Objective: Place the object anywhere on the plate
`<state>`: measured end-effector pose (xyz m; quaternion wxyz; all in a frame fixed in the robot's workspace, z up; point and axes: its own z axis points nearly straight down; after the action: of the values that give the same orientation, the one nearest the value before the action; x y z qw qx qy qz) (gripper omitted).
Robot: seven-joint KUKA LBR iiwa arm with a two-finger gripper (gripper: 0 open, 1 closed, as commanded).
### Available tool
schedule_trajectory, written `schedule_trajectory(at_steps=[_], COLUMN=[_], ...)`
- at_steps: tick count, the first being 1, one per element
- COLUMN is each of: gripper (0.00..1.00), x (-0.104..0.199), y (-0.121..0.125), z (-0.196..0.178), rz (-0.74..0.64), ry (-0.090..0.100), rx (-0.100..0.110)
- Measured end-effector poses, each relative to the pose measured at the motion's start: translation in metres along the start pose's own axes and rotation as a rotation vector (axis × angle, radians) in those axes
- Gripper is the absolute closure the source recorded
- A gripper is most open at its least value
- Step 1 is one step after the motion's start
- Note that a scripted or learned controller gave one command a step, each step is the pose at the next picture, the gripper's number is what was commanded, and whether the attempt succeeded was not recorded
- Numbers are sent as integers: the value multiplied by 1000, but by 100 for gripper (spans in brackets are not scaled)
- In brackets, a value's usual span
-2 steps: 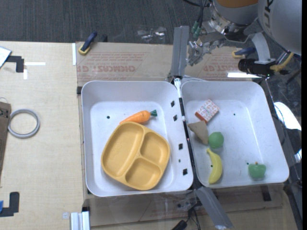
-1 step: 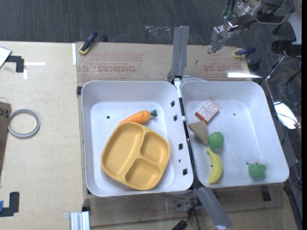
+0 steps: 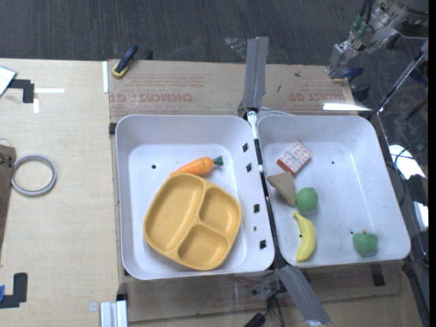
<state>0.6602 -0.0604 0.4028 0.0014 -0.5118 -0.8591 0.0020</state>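
The grey two-finger gripper [image 3: 343,52] hangs at the upper right, above the cardboard behind the right white bin [image 3: 381,162]; it seems to carry nothing, though whether it is spread or closed I cannot tell. In the left white bin [image 3: 126,182] lies a yellow plastic plate [image 3: 193,221] with three compartments. An orange toy carrot [image 3: 195,166] with a green stem lies just beside the plate's upper rim. The right bin holds a small red-and-white box [image 3: 293,157], a tan wedge [image 3: 283,187], a green ball [image 3: 306,199], a yellow banana [image 3: 305,236] and a green apple-like fruit [image 3: 365,243]
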Motion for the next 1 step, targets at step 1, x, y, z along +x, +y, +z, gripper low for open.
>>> schedule_trajectory(at_steps=[1], gripper=[100], x=[-42], y=[-22], z=[2], rz=[13], ry=[-1], rx=[-2])
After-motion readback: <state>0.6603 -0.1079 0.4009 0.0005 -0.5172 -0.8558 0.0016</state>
